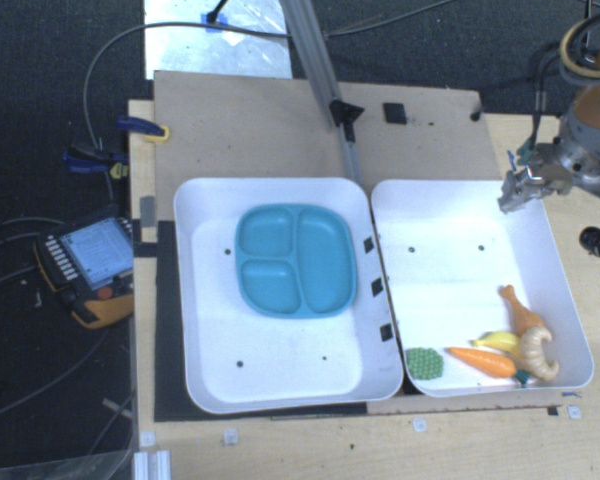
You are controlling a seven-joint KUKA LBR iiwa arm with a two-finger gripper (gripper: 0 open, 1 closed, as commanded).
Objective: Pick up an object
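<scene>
Toy food, lower right of frame, heaped in the near corner of the right bin (450, 208): carrot (482, 361), banana (497, 341), drumstick (521, 313), green lump (425, 363). Likely light, hard, slick plastic; carrot's middle offers the best hold. Gripper (517, 190) at upper right, well apart; jaws' state cannot be told.

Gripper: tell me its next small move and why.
Probably swing toward the near corner of the right bin. The gripper hangs at that bin's far right rim with nothing seen in it, while the carrot, banana and green piece lie clustered near the front.
</scene>
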